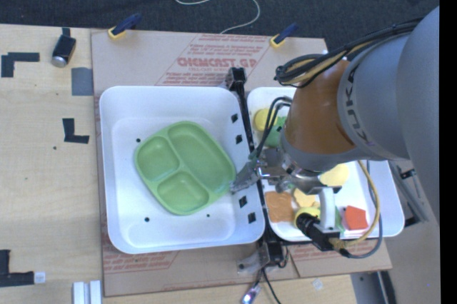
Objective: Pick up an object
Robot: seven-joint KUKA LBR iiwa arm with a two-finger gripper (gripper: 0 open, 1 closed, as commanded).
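The arm (335,110) covers most of the right bin (389,188) — what lies under it cannot be made out. A yellow object (262,117) at the bin's far left shows partly, its shape unclear. The arm's grey body runs off the right edge. An orange block (278,206) and a red one (355,217) peek out at the near side — their kind cannot be told.
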